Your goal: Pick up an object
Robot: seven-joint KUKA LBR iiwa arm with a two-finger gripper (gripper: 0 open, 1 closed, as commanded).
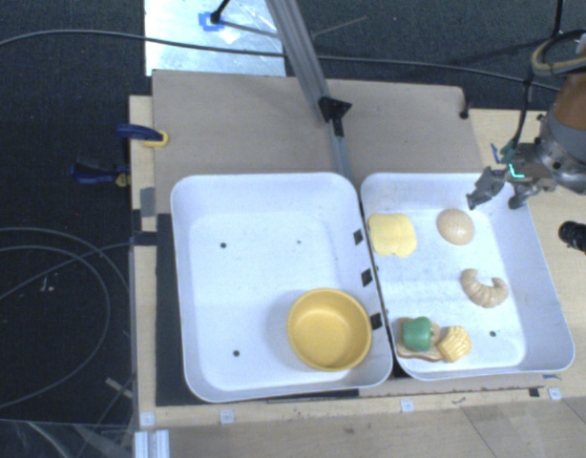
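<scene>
A tan bench top (245,122) stands on dark carpet strewn with black cables, and it bears two shallow white bins set side by side. The left bin (236,218) holds a yellow bowl (329,328) near its front right corner, upright with its hollow facing up. The right bin (536,284) holds the smaller things: a flat pale-yellow piece (392,235) near the wall it shares with the left bin, a round beige bun-like piece (455,226) just to its right, a tan croissant (485,288) toward the middle right, and at the front a green piece (417,332) touching a yellow ridged piece (454,343). The grey arm comes in from the right edge with its orange band (565,55) showing at the top. The gripper (500,191) hangs over the bin's far right corner, near the bun-like piece but apart from it; its two dark fingers (482,191) stand spread apart with nothing between them. A grey pole (303,55) slants across the bench from the top, and a blue and yellow clamp (140,135) grips the bench's left edge.
</scene>
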